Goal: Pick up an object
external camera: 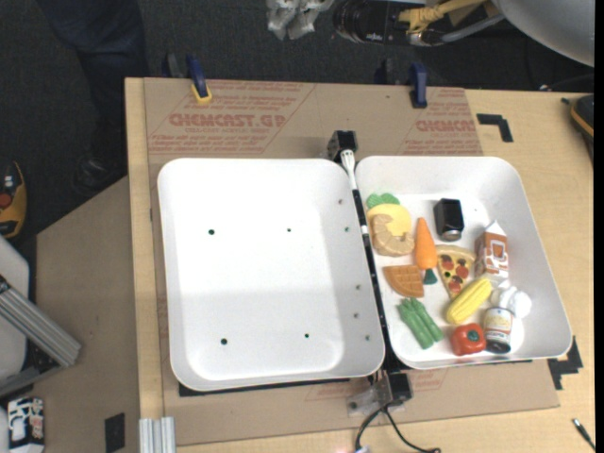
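The right bin (528,206) holds about ten small toy foods, all crowded together: one carrot (426,243) near the middle, one corn cob (470,299) right of it, one black block (449,217) above, one tomato (466,339) and one green bean bundle (419,322) below, one small carton (492,252) farther right. The left bin (255,272) lies left of the carrot, touching the right bin. Both rest on the table (142,253). The pincer (294,12) hangs well above the carrot, its state impossible to tell.

Dark floor (85,26), perhaps carpet, behind bench (85,281)
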You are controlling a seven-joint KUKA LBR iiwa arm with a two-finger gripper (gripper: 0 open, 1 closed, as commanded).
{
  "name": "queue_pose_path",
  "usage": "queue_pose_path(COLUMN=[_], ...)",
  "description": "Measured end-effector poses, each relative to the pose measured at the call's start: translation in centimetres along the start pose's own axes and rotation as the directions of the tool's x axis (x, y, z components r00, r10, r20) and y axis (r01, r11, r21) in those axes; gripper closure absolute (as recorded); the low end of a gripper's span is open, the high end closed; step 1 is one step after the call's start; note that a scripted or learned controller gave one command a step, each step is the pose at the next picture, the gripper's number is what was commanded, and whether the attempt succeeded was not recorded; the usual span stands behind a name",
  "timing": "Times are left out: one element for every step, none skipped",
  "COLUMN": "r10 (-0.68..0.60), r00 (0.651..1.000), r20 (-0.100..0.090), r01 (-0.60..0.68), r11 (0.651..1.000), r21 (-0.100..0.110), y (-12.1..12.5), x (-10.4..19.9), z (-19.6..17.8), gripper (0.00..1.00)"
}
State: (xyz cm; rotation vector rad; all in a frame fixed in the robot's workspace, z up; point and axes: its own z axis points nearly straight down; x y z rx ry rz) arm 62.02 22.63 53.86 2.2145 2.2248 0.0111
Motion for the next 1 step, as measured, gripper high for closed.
queue_pose_path(r10=[0.006], r00=[1.0], r20=[0.009], r01=[-0.006], r11=[1.0], r21=[0.022], y=[2.36], x=[-0.31], z=[18.85], gripper=[1.0])
